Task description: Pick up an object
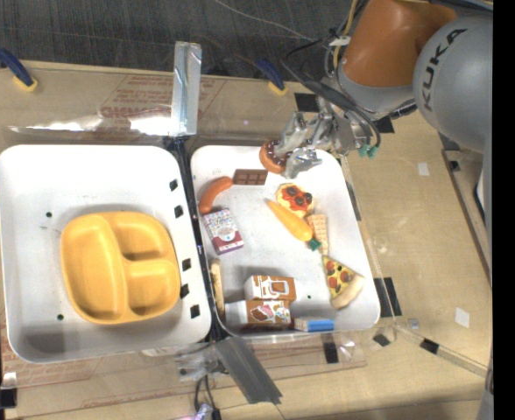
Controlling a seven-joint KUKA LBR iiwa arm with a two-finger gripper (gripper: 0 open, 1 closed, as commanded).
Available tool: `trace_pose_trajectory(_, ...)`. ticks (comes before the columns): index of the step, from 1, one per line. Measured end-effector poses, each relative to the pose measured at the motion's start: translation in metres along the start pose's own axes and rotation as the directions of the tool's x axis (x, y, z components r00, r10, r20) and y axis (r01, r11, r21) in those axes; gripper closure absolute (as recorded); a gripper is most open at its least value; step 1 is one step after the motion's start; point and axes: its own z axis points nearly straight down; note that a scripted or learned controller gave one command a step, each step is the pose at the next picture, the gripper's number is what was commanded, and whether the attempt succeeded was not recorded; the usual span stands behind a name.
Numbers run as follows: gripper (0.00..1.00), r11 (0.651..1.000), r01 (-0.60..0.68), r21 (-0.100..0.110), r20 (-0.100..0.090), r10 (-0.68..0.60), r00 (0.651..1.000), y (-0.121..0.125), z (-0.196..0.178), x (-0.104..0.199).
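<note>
Reaching in from the upper right: grey KUKA arm [455, 68] with its orange band [389, 33] tilted down toward the far rim of the right bin [358, 234]. Gripper [299, 151] low over that bin's far edge, metal parts and cables bunched above it; whether closed on anything, impossible to tell from this angle.

Just beside the gripper's tip, touching or nearly so: a small round reddish-brown toy food, perhaps a doughnut [271, 157], at the bin's far rim. Cannot tell whether pinched or merely next to it.

Close below the gripper: a brown chocolate bar [250, 178], a toy sausage [213, 192] leaning toward the divider, and a pizza slice with dark toppings [294, 198]. Under that, an orange carrot [292, 220] lying slantwise, a waffle-like wafer [319, 230] beside it. Farther toward the near side, well apart from the gripper: a small purple-and-white carton [223, 231], a second pizza slice [341, 280], a brown milk carton [269, 299] and a blue-and-white tube [313, 325] along the near wall.

In the left bin [21, 173]: a yellow divided tray [120, 265].
</note>
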Motion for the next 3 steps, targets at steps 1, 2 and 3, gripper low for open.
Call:
trace_pose_trajectory(1, 1.00, 1.000, 0.003, 0.001, 0.003, -0.003, 1.000, 0.001, -0.011, -0.001)
trace_pose_trajectory(2, 1.00, 1.000, 0.005, 0.003, 0.007, -0.005, 1.000, 0.001, -0.022, -0.003)
trace_pose_trajectory(3, 1.00, 0.859, 0.512, -0.004, -0.002, -0.512, 0.859, -0.031, -0.028, 0.012)
